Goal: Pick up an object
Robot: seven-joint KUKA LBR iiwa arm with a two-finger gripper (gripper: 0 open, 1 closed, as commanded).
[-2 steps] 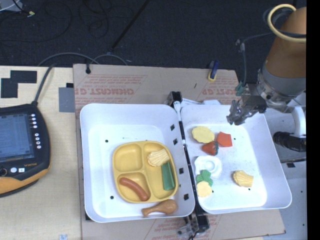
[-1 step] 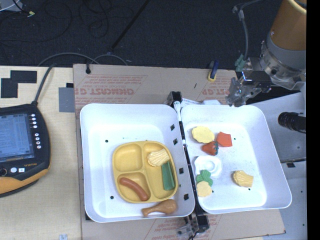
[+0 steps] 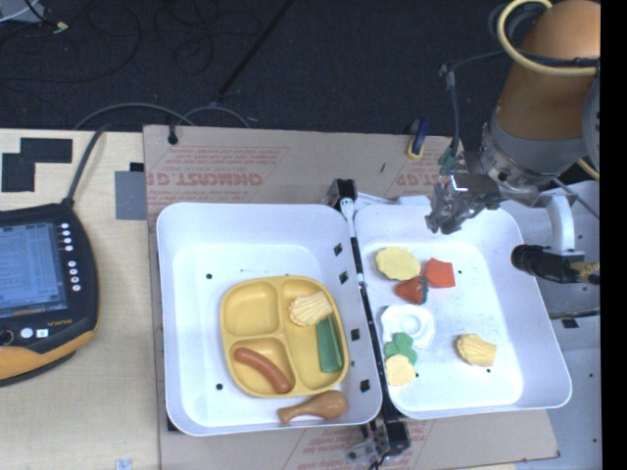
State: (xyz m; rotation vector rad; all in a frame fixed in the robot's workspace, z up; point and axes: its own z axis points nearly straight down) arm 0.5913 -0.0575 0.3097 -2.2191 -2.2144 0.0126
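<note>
Right bin (image 3: pixel 534 380) under pincer (image 3: pixel 446 218); strawberry (image 3: pixel 412 290) nearby.

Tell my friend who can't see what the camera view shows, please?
A robot arm's gripper hangs over the far edge of the right white bin, which holds toy food like a strawberry. The left bin holds a yellow plate with a sausage, and a drumstick beside it.

Even, bright overhead light. White bins (image 3: pixel 196 262) near overexposed, faint soft shadows under the toys. Dark floor (image 3: pixel 245 37) at top swallows detail. Overall slightly soft and grainy; arm (image 3: pixel 544 76) edges blur a little.
</note>
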